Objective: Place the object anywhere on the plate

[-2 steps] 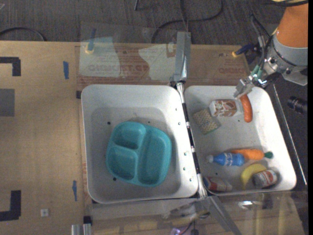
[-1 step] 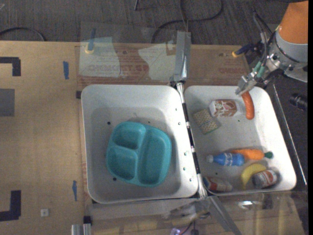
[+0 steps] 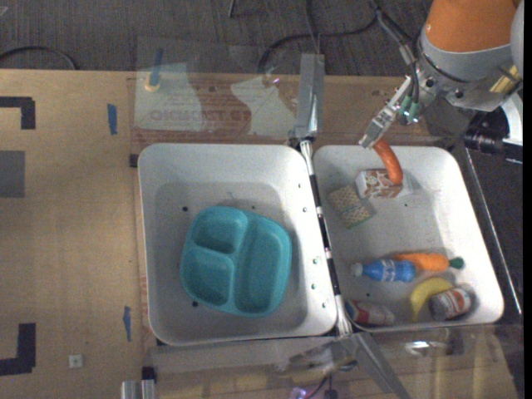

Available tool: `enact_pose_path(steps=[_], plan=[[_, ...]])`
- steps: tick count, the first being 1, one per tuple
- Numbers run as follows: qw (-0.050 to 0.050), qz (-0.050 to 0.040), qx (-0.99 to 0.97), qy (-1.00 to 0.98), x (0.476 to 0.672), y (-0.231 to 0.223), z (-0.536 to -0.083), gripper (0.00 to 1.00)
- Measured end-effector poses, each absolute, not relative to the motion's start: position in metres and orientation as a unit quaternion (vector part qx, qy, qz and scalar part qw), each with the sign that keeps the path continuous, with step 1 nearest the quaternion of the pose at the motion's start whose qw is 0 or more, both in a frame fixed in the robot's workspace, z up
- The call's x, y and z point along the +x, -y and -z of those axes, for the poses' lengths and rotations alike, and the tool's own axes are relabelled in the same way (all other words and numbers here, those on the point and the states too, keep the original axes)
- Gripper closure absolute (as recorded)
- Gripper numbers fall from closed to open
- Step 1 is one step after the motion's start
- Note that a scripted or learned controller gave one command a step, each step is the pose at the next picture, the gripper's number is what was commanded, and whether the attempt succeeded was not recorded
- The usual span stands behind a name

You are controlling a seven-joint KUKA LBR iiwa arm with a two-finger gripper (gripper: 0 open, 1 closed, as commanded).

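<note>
We see a tan table (image 3: 75, 223) with black tape marks and blue tape bits on its left part. On it sits the left bin (image 3: 166, 173), holding a teal divided plate (image 3: 237, 260) with three compartments, lying flat near the bin's middle.

Just beside it, touching along the centre rims, is the right bin (image 3: 465, 223). At its upper left lies a tan mesh-patterned pad (image 3: 350, 205), tilted, next to a small carton (image 3: 379, 184). Along the lower part: a small red-and-white bottle (image 3: 371, 312) by the near left corner, a blue-labelled bottle (image 3: 384, 270), an orange carrot-like item (image 3: 428, 262), a yellow banana (image 3: 427, 294), and a can (image 3: 453, 303) on its side.

Above the carton, the gripper (image 3: 384, 133) hangs at the right bin's far edge. An orange sausage-shaped object (image 3: 388, 163) hangs at its tip, over the carton; we think the fingers are pinching its upper end. The grey arm with orange band (image 3: 470, 11) comes in from upper right.
</note>
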State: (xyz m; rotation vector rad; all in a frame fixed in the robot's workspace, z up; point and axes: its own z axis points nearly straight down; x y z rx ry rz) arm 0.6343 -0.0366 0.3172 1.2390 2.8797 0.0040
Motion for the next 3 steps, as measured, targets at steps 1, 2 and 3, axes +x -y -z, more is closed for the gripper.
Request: enact_pose_path(steps=[1,2,3], plan=[[0.002,-0.0009,0.33,-0.944,0.604,-0.006,-0.309,1.0],[0.002,-0.0011,0.193,-0.981,0.575,-0.053,-0.243,1.0],[0.001,-0.0009,0.147,-0.989,0.568,-0.097,-0.219,1.0]])
